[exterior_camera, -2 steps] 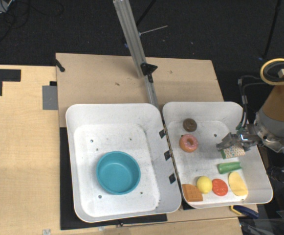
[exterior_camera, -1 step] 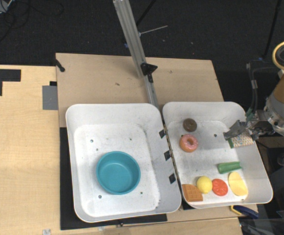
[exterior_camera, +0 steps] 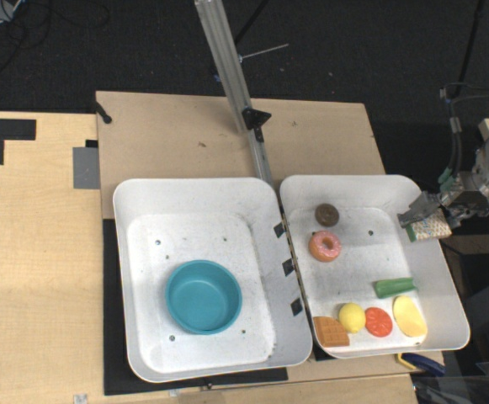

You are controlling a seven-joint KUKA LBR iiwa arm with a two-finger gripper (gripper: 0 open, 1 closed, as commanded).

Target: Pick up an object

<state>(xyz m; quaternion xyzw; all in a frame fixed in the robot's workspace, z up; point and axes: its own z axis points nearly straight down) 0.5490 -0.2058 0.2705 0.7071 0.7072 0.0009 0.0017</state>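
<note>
Two bins sit side by side on the bench below me. In the left bin (exterior_camera: 135,217) a bowl (exterior_camera: 204,296) lies toward the near edge. In the right bin (exterior_camera: 433,276), a chocolate donut (exterior_camera: 327,215) lies at the back, with a frosted donut (exterior_camera: 325,247) just in front of it. A toy cucumber (exterior_camera: 394,287) lies nearer, to the right. Along the front edge, left to right, lie a waffle piece (exterior_camera: 332,332), a lemon (exterior_camera: 352,317), a tomato (exterior_camera: 379,322) and a banana piece (exterior_camera: 409,316). My gripper (exterior_camera: 429,217) is over that bin's right rim.
</note>
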